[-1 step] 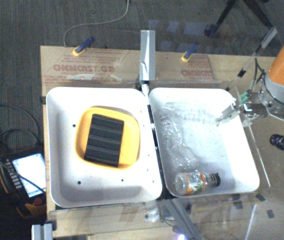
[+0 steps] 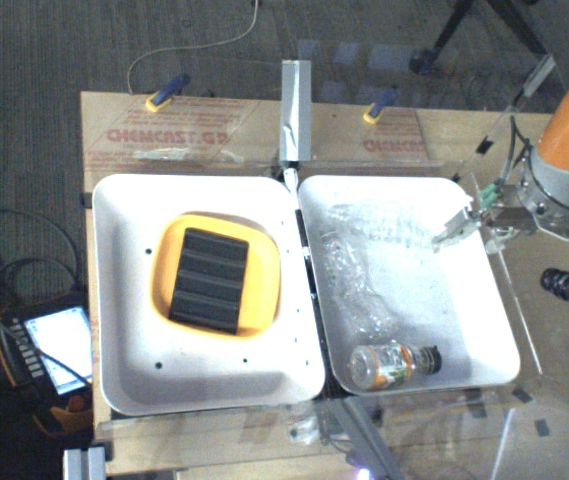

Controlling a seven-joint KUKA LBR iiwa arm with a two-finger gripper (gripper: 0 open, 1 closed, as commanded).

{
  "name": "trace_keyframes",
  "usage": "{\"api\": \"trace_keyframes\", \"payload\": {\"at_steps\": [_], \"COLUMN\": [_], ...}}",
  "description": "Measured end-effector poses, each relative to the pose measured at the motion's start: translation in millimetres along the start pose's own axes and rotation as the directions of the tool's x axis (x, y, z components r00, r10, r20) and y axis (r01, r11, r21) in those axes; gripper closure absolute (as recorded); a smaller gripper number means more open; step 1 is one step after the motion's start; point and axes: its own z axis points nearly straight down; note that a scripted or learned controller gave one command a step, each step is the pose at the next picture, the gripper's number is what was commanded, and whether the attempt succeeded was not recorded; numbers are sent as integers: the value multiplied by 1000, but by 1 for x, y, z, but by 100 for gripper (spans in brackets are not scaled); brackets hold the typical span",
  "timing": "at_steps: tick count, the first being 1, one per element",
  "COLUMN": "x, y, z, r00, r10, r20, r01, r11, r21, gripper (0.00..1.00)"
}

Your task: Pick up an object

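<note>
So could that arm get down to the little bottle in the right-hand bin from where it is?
Probably yes. The bottle lies on its side near the right bin's front wall with nothing over it, and the end effector hangs above the same bin's right rim. The nearby wall may crowd the approach.

Two shallow white bins sit side by side on a wooden bench: the left bin and the right bin, their inner rims touching. Two blue-and-yellow clamps grip the bench's far edge, one at the left, one further right. A metal post stands behind the bins' junction. A tablet lies on the floor at left, amid black cables.
</note>
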Motion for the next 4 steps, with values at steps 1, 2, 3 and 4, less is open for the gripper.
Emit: {"api": "trace_keyframes", "payload": {"at_steps": [1,2,3,4], "x": [89,114,99,93], "y": [-37,-58,-60,-62], "z": [35,0,71,143], "r00": [998,985,995,999], "r10": [58,173,100,-53], "r20": [0,1,0,1], "r01": [-58,-173,-100,53], "r11": [998,985,995,998], "r21": [2,0,3,-17], "gripper": [0,0,0,0]}}
